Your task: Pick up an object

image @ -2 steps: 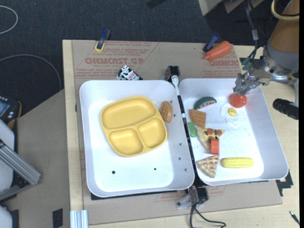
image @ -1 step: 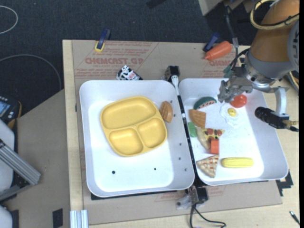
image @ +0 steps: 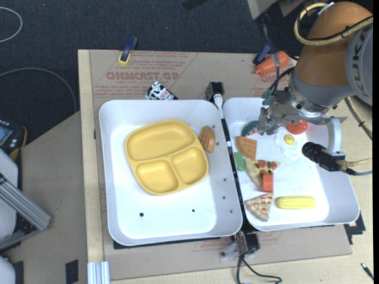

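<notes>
Bench w/ 2 white bins side by side. Left bin (image: 118,212): yellow tray (image: 167,156), 3 compartments, lies tilted near centre; brown shell-like piece (image: 207,138) touches tray's 3 o'clock edge, just beside the bin's right wall. Bare floor at 6 o'clock of tray, wide; narrower strip along the 9 o'clock wall. Right bin (image: 340,203): items crowd its left half — orange wedge (image: 247,146), green bit (image: 239,161), pizza slice (image: 263,171) w/ red piece (image: 267,183) below it, 2nd pizza slice (image: 260,206) near the 7 o'clock corner, corn (image: 295,202) at 6 o'clock close to the front rim. Fried egg (image: 290,144) and red item (image: 297,126) toward 12 o'clock. Gripper (image: 264,125) low over the bin's 11 o'clock area, above a dark-green item; fingers' state: cannot tell, no item seen between them. Bare floor on the 3–4 o'clock side. Arm (image: 328,46) covers the bin's 1 o'clock corner.
</notes>
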Available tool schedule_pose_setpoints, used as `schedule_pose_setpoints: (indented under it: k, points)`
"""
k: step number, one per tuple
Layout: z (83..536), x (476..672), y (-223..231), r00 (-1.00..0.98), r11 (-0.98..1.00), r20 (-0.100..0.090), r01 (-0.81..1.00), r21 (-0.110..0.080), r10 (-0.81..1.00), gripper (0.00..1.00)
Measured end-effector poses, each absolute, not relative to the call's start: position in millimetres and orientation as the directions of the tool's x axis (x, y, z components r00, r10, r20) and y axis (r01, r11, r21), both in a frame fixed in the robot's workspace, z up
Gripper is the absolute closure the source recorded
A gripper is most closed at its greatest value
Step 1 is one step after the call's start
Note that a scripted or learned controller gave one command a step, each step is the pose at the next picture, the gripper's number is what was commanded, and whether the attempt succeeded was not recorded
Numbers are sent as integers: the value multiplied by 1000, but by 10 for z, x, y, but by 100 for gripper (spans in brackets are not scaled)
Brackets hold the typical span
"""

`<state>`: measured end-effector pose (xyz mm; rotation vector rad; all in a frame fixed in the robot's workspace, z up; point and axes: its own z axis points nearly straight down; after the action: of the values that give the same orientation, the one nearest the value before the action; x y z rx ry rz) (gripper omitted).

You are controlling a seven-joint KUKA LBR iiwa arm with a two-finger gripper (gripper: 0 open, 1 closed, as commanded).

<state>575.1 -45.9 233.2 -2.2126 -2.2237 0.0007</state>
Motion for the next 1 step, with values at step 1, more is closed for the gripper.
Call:
schedule_pose_setpoints:
  k: [1]
  points:
    - [2398,5520,63,-6,6,4,1000,-4,1000,100]
